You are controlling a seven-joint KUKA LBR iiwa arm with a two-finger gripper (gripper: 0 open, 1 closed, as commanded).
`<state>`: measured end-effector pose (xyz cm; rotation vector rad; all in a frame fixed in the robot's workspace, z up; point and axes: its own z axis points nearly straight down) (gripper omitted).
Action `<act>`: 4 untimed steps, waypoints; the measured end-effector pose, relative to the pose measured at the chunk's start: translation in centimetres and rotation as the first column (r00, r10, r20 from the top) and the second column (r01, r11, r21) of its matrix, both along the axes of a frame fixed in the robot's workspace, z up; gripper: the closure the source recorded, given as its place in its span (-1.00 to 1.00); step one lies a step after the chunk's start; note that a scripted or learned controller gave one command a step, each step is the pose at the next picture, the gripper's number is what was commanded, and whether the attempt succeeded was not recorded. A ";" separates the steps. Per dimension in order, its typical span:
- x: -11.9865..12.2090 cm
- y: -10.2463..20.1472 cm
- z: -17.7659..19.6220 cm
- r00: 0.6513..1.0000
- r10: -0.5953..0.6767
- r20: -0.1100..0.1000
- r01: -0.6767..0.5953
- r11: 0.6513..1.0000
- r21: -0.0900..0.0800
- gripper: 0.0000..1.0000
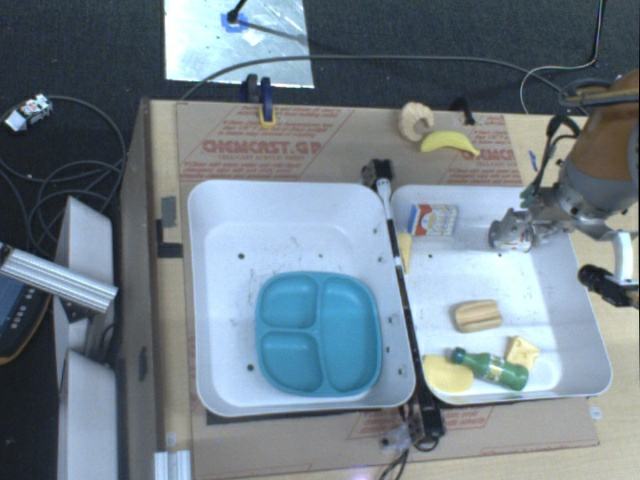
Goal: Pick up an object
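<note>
Two white bins side by side on bench; arm [600,158] in from view's right, over upper right part of right bin [560,298].

Claw [510,234] at upper area of right bin, pointing toward view's left. Metal blurred, too small to judge: cannot tell how far open, nothing seen gripped.

Candidate objs, all rel. to claw:
- Carton, white w/ red + blue print [433,220]: just to view-left of claw, about level w/ it, near bin's back wall. Nearest obj. Apart from claw, not touching.
- Tan bread roll [476,316]: below claw (toward view bottom), slightly left, mid-bin. Apart.
- Yellow cheese wedge [521,352]: further below claw, near front right of bin.
- Green bottle [490,368]: lying flat, well below claw, along front wall, beside cheese wedge.
- Yellow disc [447,374]: well below + left of claw, front left corner, touching bottle's cap end.
- Yellow strip [404,251]: left of claw past carton, against bin's left wall.

Left bin [230,228]: well left of claw; holds blue divided plate [318,332], 3 compartments.

Outside bins, on cardboard: banana [447,143] + pale round obj [416,120], above + left of claw, behind right bin.
</note>
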<state>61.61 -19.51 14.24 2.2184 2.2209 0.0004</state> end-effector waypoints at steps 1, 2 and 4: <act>-2.0 -1.2 2.7 1.000 0.000 0.001 0.000 1.000 0.000 1.00; -5.7 1.1 4.3 1.000 0.000 0.000 0.000 1.000 0.001 1.00; 3.7 1.1 0.7 1.000 0.003 0.000 -0.003 1.000 0.001 1.00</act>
